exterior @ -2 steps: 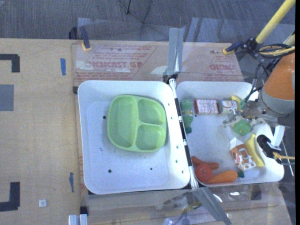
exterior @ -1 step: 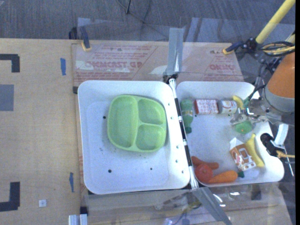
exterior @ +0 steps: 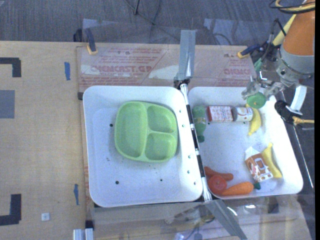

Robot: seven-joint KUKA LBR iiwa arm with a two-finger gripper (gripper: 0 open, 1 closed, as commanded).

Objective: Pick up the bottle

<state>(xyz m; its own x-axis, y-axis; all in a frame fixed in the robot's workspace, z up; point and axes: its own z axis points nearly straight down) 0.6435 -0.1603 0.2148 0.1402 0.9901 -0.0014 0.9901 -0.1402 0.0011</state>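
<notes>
Stage: you are looking at an unfinished pick | bottle (exterior: 200, 121) is lying against right bin (exterior: 292, 181)'s left wall | gripper (exterior: 261, 88) is hovering well apart, opening impossible to tell.

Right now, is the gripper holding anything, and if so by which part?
It cannot be told. The gripper sits at the right bin's far edge, right over a green round thing. The green bottle lies untouched by the divider.
</notes>
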